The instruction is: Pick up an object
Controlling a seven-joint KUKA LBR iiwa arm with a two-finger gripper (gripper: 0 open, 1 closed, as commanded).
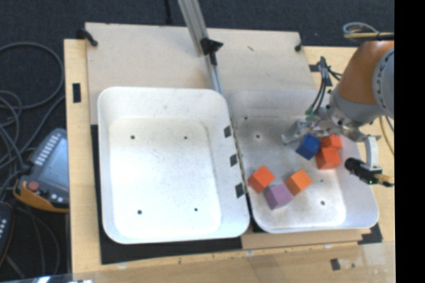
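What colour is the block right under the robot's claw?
Blue. The block sits in the right bin beneath the gripper, seen in the camera view.

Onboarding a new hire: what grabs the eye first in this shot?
The bright blocks in the right bin: a blue block and two orange ones beside the gripper, then two more orange blocks and a purple block nearer the front. Next, the arm with its orange band, reaching in from the right.

Robotics lab, bench, teach pendant, loose cables
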